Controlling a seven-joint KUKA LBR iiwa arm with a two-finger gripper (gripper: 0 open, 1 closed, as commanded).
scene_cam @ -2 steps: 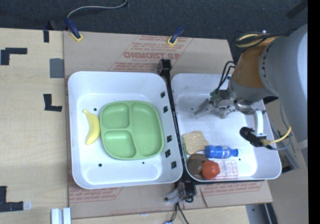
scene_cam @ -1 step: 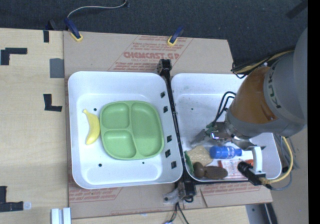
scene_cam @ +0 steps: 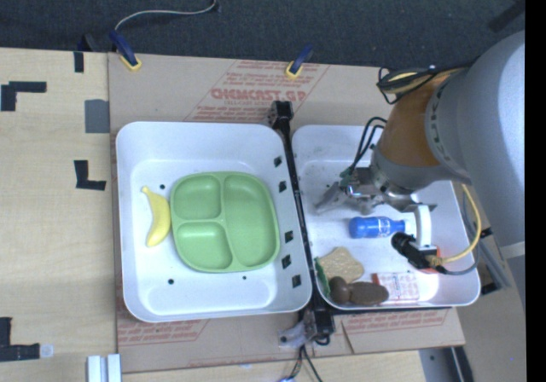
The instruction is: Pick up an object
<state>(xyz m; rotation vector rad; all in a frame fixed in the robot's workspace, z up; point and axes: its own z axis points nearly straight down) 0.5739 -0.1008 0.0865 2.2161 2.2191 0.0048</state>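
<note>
Blue plastic bottle [scene_cam: 376, 226] lies just below the metal two-finger gripper [scene_cam: 331, 195], fingers spread, holding nothing; approach step, next descend and close.

One fixed camera looks down at a slant — both white bins [scene_cam: 136, 201] fully in frame.

Arm [scene_cam: 478, 116] cut off at right edge, right bin [scene_cam: 320, 150] partly covered
</note>
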